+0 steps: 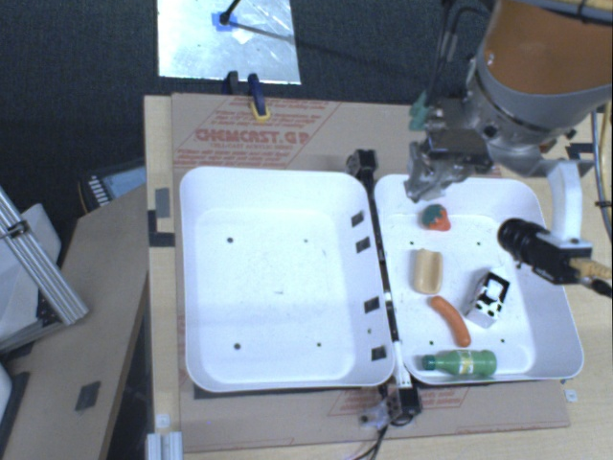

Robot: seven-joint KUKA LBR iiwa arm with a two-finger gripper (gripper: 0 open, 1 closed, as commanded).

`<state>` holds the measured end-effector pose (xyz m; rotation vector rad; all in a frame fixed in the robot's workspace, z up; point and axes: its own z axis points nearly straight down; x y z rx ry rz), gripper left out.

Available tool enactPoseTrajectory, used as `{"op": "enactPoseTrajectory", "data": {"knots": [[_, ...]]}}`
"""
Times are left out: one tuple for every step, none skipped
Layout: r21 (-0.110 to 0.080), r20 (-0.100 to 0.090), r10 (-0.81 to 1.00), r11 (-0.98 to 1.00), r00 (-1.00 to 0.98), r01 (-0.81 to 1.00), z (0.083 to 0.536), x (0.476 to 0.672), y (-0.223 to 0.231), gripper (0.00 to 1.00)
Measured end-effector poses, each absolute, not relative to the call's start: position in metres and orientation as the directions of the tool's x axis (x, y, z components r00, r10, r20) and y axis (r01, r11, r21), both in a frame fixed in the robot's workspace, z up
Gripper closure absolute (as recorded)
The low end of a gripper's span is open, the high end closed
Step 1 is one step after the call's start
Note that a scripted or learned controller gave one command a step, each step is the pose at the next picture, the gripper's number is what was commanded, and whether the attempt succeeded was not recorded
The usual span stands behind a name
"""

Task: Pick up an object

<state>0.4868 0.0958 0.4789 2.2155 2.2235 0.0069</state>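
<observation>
Looks like the approach step: the tool [424, 186] is parked at the far end of the right bin [560, 348], just above a small red-and-green toy strawberry [437, 218]. Nothing is seen gripped, and whether the tool is apart or together can't be told from here. A tan bread-like piece [427, 270], orange sausage [450, 320], black-and-white block [489, 297] and green bottle [462, 361] are laid nearer the front. Next, a straight drop onto the strawberry would probably be needed.

The gripper [426, 186] hangs just above a strawberry [437, 218] at the right bin's [551, 353] 11 o'clock; a green bottle [462, 361] lies at 6.
</observation>
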Motion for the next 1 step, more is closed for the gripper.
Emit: {"op": "enactPoseTrajectory", "data": {"knots": [[0.006,0.002,1.000,0.006,-0.006,1.000,0.5139,0.4867,0.1196,1.00]]}}
